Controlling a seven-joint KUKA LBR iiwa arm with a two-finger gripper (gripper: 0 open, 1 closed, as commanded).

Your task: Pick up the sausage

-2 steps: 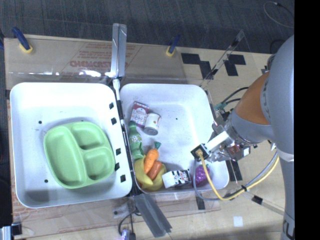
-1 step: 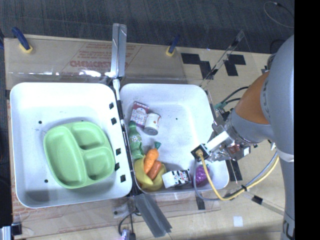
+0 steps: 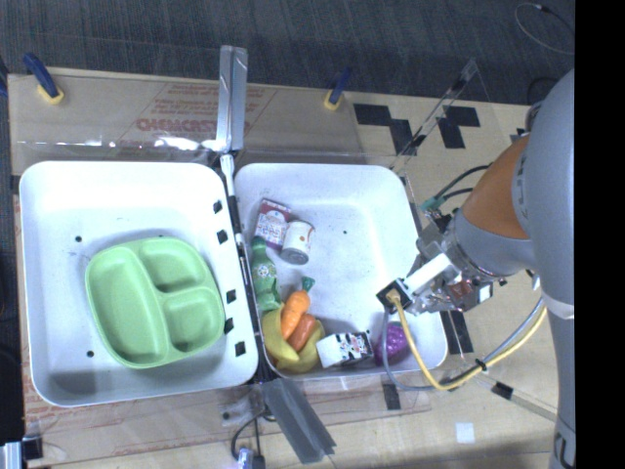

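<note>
Gripper [image 3: 439, 297] hangs at right bin's [image 3: 352, 172] rim, apart from sausage [image 3: 307, 332]

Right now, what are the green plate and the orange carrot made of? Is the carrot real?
The plate looks like hard plastic: it is one even pale green, smooth, with a soft sheen and moulded compartments. The carrot is probably toy plastic too, not real: its orange is flat and even, with a neat green top. It is too small in the view to be sure.
</note>
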